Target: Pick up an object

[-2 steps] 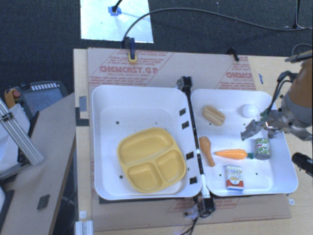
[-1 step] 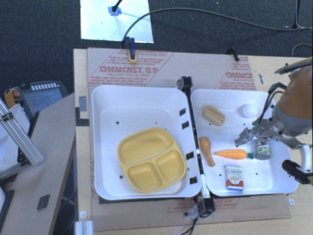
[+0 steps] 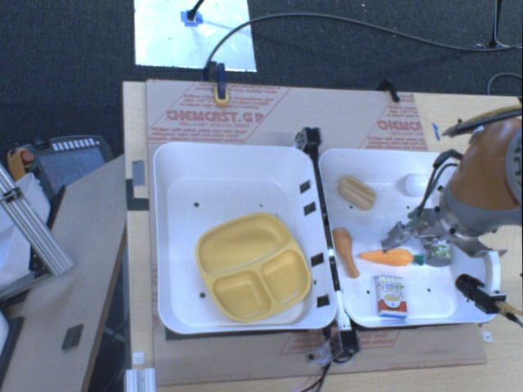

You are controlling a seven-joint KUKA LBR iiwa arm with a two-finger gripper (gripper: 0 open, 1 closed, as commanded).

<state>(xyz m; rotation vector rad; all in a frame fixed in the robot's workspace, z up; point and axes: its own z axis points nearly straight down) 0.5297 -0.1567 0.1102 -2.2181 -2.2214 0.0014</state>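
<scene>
carrot (image 3: 387, 257), orange with a green top; lies flat on the floor of the right bin (image 3: 359, 309), just below and left of the gripper (image 3: 406, 231), close under it, contact not clear.
gripper: low over the bin, on the grey arm (image 3: 482, 182) with the orange band; whether it is spread or pressed together cannot be told, and nothing is seen held.
near items, relative to gripper: brown piece (image 3: 343, 251) further left, beside the carrot's tip; bread roll (image 3: 356, 192) up and left, apart; small packet (image 3: 391, 294) below, near the carrot; white round item (image 3: 413, 184) above; grey-green item (image 3: 439, 253) just right, by the carrot's leafy end.
left bin (image 3: 176, 219): yellow tray (image 3: 253, 265), well away.
risks, as judged: carrot is round and tapered, may roll or squirt out of a closing grip; a descent off its axis may push it toward the brown piece or packet; the grey-green item by the leafy end may be caught instead or block the grip; pressing onto the bin floor may stall the try.
</scene>
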